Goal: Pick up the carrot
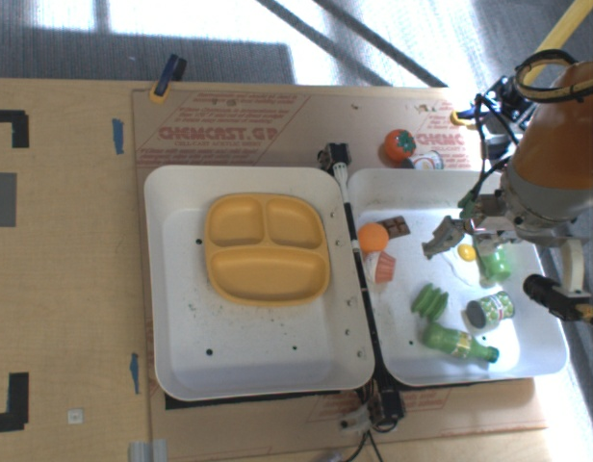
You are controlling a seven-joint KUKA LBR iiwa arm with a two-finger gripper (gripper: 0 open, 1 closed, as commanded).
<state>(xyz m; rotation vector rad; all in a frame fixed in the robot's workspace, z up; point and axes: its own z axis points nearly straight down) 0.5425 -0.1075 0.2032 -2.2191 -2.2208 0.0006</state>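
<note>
Cardboard covers the bench under two white bins. Near the right bin's [547, 354] left wall lies the carrot [377, 250]; the gripper [453, 239], fingers spread and empty, should centre above it before descending.

This is a robotics lab: a bench [65, 258] covered in printed cardboard sheets and marked with black and blue tape carries two white bins [171, 354] of toy food under a cabled grey-and-orange arm [556, 152], with a clamp [167, 73] at the edge.
</note>
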